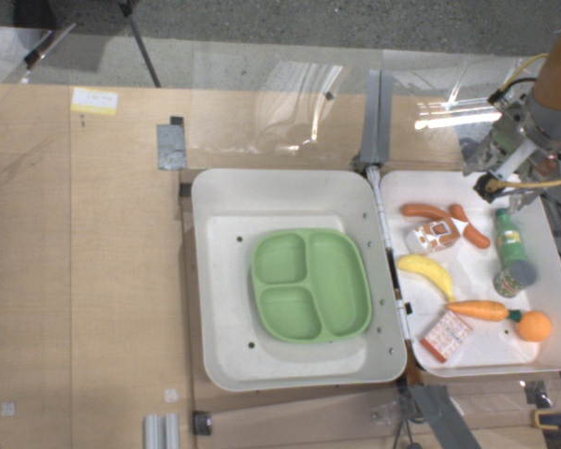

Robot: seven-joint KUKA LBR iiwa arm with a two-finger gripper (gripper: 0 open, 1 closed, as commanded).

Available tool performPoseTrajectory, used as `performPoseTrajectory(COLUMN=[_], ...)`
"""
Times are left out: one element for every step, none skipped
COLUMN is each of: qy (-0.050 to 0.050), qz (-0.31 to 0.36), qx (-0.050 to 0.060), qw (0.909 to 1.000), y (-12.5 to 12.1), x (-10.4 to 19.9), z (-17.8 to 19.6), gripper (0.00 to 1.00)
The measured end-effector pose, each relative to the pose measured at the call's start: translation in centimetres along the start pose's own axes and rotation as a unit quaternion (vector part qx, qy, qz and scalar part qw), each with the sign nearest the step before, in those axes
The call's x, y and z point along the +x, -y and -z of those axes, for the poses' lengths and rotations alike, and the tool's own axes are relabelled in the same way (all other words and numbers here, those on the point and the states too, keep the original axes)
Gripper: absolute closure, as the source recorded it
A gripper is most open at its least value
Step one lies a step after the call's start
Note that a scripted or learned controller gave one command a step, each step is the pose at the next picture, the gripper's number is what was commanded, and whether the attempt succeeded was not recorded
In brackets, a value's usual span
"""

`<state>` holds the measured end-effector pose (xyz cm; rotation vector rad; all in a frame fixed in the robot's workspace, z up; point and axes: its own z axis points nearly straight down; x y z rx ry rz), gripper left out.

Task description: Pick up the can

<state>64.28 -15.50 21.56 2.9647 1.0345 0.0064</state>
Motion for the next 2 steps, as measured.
performPoseTrajectory(qy=[0.0, -0.001], qz=[0.119, 0.112], qx=[0.001, -0.001], qw=[0.9929, 0.9937], y=[2.3, 0.3], x=[2.0, -2.5], z=[-5.6, -12.1], gripper=[0.0, 0.0])
